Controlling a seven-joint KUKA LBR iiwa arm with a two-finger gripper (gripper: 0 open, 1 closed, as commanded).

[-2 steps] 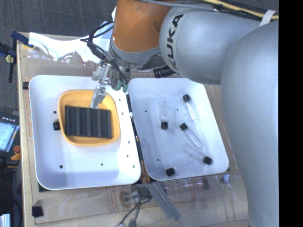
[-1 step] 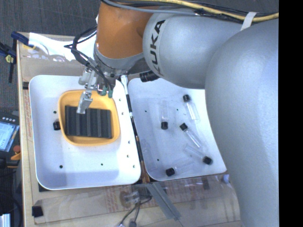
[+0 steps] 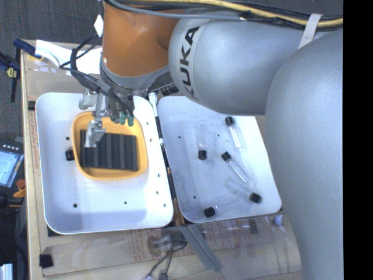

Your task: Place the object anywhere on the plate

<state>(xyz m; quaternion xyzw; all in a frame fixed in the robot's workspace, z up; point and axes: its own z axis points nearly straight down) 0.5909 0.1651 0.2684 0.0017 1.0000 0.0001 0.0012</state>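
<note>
Nearest, along the front edge of the right bin (image 3: 187,156), a clear tube with a black cap (image 3: 217,207) lies flat. Two more capped tubes (image 3: 239,169) lie toward that bin's right edge, and loose black caps (image 3: 202,154) sit near its middle. They look scattered rather than arranged, most likely a stock of things to pick from, so the object to be placed is probably one of these.

In the left bin (image 3: 105,206) a yellow-rimmed plate (image 3: 112,172) with a dark ridged middle sits toward the back, a little left of centre. That leaves bare white floor along the bin's front edge. A small black piece (image 3: 70,154) rests on the bin floor just beside the plate's left rim, off the plate.

Further back, the gripper (image 3: 95,134) hangs over the plate's back left corner, a sensible spot for a drop. Whether it is closed, apart or carrying a tube cannot be told, so I would not count the placing as done.

The arm (image 3: 233,63) crosses above the back of the right bin.
</note>
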